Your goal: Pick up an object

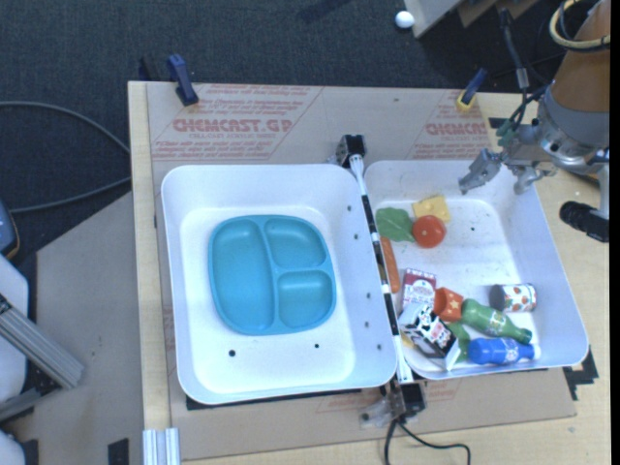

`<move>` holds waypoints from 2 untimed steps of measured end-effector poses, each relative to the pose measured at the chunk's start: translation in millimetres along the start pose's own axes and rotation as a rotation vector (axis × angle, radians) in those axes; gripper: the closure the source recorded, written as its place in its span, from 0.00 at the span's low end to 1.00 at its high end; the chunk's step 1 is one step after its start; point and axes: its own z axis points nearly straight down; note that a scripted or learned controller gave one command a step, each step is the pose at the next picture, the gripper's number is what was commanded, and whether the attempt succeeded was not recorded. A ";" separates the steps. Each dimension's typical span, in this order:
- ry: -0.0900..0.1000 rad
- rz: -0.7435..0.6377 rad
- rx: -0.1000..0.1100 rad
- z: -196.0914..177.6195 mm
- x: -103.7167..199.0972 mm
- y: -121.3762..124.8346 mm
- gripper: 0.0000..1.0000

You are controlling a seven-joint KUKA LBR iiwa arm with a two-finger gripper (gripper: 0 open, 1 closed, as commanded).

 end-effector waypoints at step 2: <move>-0.001 0.001 -0.002 112.6 50.3 -11.5 0.00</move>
